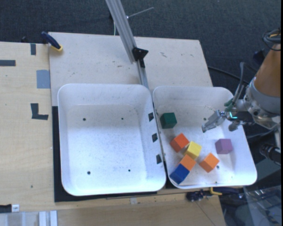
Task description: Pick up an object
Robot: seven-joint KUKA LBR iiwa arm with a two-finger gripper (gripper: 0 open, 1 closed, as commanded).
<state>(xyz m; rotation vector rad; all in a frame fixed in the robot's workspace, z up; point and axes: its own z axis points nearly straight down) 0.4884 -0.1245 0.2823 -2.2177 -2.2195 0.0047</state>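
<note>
While my arm (269,86) reaches in from the right, grey with the orange band above the wrist, my gripper (211,123) hangs over the right bin (188,94), its tip slanting down and to the left. I cannot tell whether the gripper is spread or closed (the tip is small and blurred against the white floor), and nothing shows held in it.

Just near of the gripper and slightly to the right lies the purple block (223,146), a small cube with a pale lilac top, resting flat on the bin floor close to the right wall. It sits apart from the gripper tip.

Six blocks lie in the right bin. A green block (168,120) rests alone toward the left wall, on the far side of the group. Nearer lies a cluster: an orange block (179,141) touching a yellow block (194,149), a second orange block (187,162) just near of the yellow one, and a blue block (179,173) against the near-left corner. A third orange block (209,162) sits to the right of that cluster, just near and left of the purple one.

The left bin (66,126) stands beside it, their walls touching along the middle, its white floor speckled with dark marks.
</note>
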